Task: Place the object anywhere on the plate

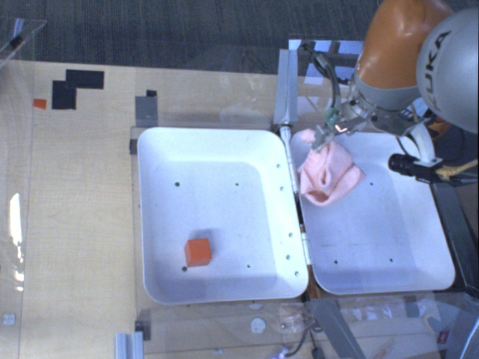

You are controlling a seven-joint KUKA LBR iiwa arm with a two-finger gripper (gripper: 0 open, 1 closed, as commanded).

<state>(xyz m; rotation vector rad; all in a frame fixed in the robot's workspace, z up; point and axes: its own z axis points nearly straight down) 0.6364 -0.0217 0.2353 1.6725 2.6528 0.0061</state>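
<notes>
A soft pink cloth-like object (329, 175) hangs over the upper left part of the right bin (389, 260), close to the divide between the bins. Its top narrows to a point that runs up into my gripper (328, 134), whose fingers are shut on that pinched top. The arm comes in from the upper right, its orange band (393, 32) above the wrist. The bulk of the cloth droops below and slightly right of the fingertips. A small orange cube (198, 252) lies in the lower left part of the left bin (217, 163).
The two white bins meet at a raised rim (296, 200) right beside the hanging cloth. A black cable and connector (415, 167) stick out from the wrist over the right bin. Black and orange markers (71, 88) lie on the bench at far left.
</notes>
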